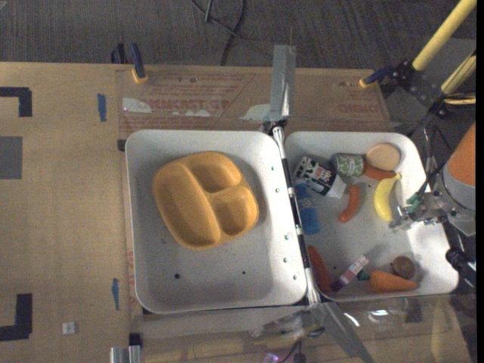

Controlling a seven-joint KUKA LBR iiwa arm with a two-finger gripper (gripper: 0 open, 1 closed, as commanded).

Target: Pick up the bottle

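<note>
A small dark bottle (352,270) with a pink label lies on its side near the front of the right bin (423,242), between a red pepper (318,268) and a carrot (392,281). My gripper (406,212) hangs at the bin's right side, just right of a yellow banana (385,197). It is well behind and to the right of the bottle, apart from it. The grey arm with its orange band (463,165) reaches in from the right edge.
The right bin also holds a milk carton (316,175), a blue item (307,205), a green can (349,165), a sausage (349,203), a peach-coloured round (383,156) and a brown round piece (403,266). A yellow divided plate (204,199) lies in the left bin (227,278).
</note>
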